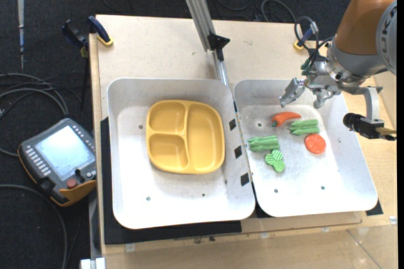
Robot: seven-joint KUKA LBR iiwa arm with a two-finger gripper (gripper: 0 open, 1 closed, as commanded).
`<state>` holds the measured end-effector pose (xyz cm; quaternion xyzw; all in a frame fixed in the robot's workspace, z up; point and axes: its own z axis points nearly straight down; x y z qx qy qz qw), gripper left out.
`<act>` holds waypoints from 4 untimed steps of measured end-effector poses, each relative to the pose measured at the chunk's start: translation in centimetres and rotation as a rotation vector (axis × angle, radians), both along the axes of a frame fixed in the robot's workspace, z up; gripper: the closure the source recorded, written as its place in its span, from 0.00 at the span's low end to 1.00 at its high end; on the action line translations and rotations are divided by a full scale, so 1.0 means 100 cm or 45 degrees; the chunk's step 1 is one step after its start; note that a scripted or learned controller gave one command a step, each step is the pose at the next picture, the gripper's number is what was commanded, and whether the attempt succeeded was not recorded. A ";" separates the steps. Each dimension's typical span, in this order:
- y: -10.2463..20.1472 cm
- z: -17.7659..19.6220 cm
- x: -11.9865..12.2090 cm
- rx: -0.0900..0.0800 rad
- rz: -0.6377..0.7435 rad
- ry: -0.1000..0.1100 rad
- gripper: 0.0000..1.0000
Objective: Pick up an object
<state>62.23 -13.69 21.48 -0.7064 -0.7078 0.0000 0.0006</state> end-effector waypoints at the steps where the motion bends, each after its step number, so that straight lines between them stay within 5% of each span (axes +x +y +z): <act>1: 0.000 0.000 0.000 0.000 0.000 -0.001 0.00; 4: 0.002 -0.121 -0.015 -0.001 -0.002 0.002 0.00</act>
